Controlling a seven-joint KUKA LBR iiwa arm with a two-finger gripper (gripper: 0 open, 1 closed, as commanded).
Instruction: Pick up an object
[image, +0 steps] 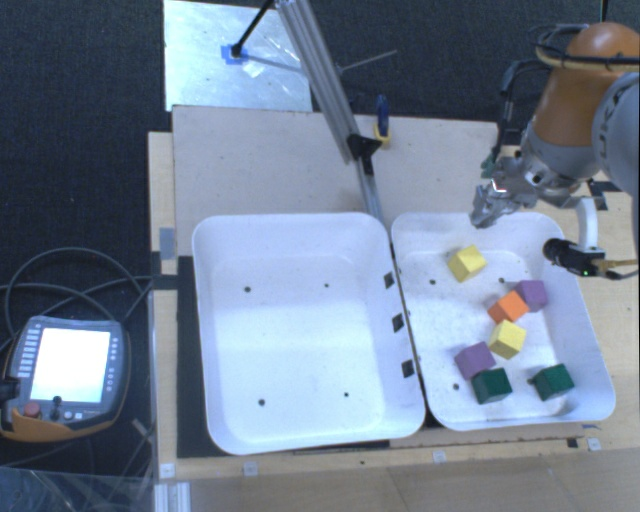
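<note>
Camera view looks down on a pale tabletop (270, 160) bearing two shallow white plastic bins; the right-hand bin (430, 380) carries small, matte, hard-edged blocks, seven by my count. Nearest the end effector (490, 212), which hangs over the bin's far rim with nothing visibly in it and its opening impossible to judge, lies a small yellow cube (466, 263), apart from the rest. It looks light, rigid and unbreakable, best pinched across two flat opposite faces. An orange cube (509, 306), purple cube (533, 294) and second yellow block (507, 339) crowd together, harder to isolate. Two dark green blocks (491, 385) (552, 381) sit near the front rim.
</note>
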